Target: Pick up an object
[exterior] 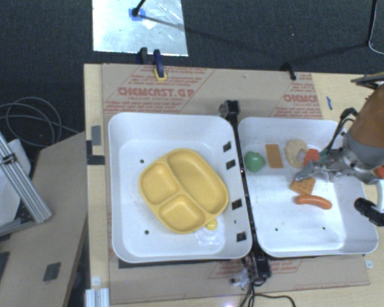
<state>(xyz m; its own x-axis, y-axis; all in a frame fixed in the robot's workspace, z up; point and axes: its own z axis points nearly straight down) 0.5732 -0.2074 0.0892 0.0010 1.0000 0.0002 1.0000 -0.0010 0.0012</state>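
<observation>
Two shallow white bins are seen side by side on the bench, filling the middle of the frame. The left bin point(125, 171) is occupied by a yellow divided plate point(182, 190), set at a slant with its three compartments facing up; a small yellow piece point(211, 224) lies just below the plate's lower right corner, beside a clear scrap too faint to be identified.

The right bin point(288, 235) holds the small toy foods, gathered in its upper half. A green rounded piece point(254, 162) is placed near the bin's upper left corner, with a flat tan cracker-like slab point(273, 156) just to its right and a pale beige lump point(295, 149) beside that. A red piece point(312, 155) is partly covered by the tool. Lower down, an orange wedge point(303, 186) lies just above a sausage point(313, 201), the two near each other but apart.

The arm point(374, 126) is brought in from the right edge of the frame, its orange band visible above the wrist. The gripper point(310, 169) is lowered among the foods, its tip placed between the red piece and the orange wedge. The fingers point(307, 171) seem to be drawn close together at the wedge's upper edge, but whether anything is pinched cannot be told from this slanted view.

At the upper left, a shiny sheet point(139, 16) lies on the dark floor.
</observation>
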